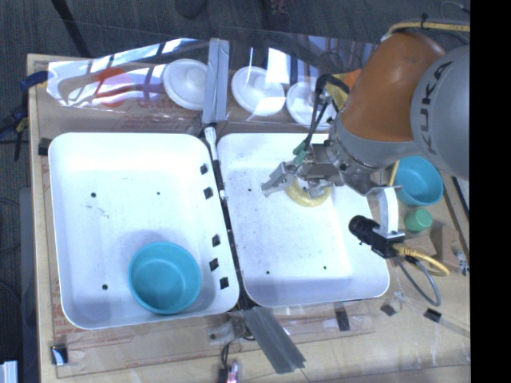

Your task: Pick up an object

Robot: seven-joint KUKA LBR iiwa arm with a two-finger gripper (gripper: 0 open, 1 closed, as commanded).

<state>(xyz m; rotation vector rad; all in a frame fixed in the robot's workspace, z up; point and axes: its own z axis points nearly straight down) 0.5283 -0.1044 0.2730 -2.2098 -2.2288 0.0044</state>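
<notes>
- My fingers (281,180) hang low over the right bin (263,246), in its upper part, reaching in from the right; the arm's orange band (383,94) sits above them.
- Just beside them, partly under my wrist, lies a pale yellow round object (310,195) on the bin floor. I take it as the likeliest thing to pick here.
- Whether my fingers are spread or pressed together I cannot tell; the metal parts blur against the white floor, and nothing shows clearly between them.
- So I judge the pick is not yet done: the yellow thing looks to be resting on the bin, not lifted.
- A teal bowl (164,277) sits in the lower part of the left bin (88,166), well apart from me and untouched.
- Another teal cup (418,180) stands outside the bins on the bench (375,325), at my right.
- Left to do, as I see it: settle over the yellow object, grip it, and raise it clear of the bin.
</notes>
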